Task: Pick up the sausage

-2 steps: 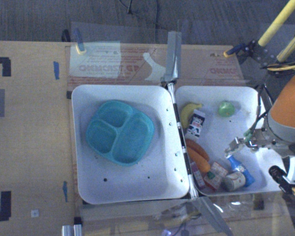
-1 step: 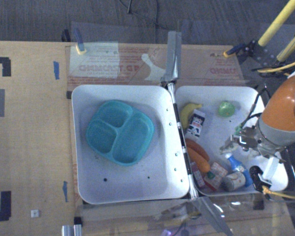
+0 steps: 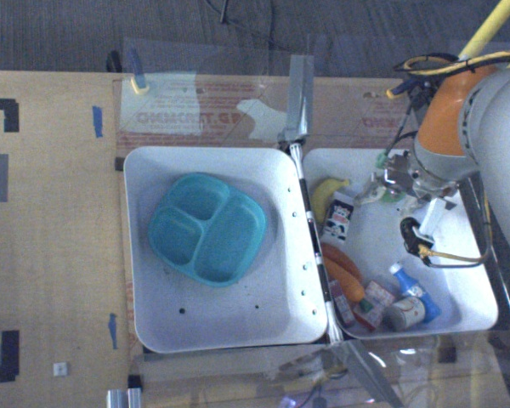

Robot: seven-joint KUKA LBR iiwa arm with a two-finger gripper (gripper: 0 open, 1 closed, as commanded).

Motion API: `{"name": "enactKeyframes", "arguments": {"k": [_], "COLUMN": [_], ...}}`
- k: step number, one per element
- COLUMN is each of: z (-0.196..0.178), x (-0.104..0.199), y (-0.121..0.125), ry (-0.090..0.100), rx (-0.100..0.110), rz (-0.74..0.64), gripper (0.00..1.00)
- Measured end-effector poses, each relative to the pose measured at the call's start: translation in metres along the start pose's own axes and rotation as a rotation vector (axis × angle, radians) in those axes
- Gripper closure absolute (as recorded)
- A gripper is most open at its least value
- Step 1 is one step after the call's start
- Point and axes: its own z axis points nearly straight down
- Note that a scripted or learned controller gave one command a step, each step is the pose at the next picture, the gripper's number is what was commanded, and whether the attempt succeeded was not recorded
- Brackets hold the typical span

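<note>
Camera view looks down on two shallow white bins. The right bin [image 3: 484, 308] holds the sausage [image 3: 343, 269], a smooth orange-red cylinder lying against the bin's left wall, its long axis slanting from far-left to near-right. Just far of it stands a small black-and-white carton [image 3: 340, 217], and beyond that a yellow banana [image 3: 326, 194], curved and glossy. At the sausage's near end sit a reddish packet [image 3: 373, 303], a grey can [image 3: 405, 313] and a blue bottle [image 3: 405, 280]. The left bin [image 3: 144, 304] carries a teal plastic tray [image 3: 207, 228] with three rounded compartments. The gripper [image 3: 408, 185] hangs over the right bin's far side, well apart from the sausage; I cannot tell its opening.
</note>
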Motion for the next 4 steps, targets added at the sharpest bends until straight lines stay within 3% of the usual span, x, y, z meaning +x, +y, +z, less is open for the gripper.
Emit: {"name": "enactKeyframes", "arguments": {"k": [1,2,3,4], "z": [0.003,0.003,-0.02,0.003], "x": [-0.011,-0.054,-0.079,-0.006], "y": [-0.056,-0.094,-0.08,-0.136], "ry": [0.001,0.003,-0.001,0.001], "rx": [-0.005,-0.001,0.004,-0.002], "rz": [0.114,0.446,0.747,1.095], "gripper": [0.0,0.0,0.0,0.0]}}
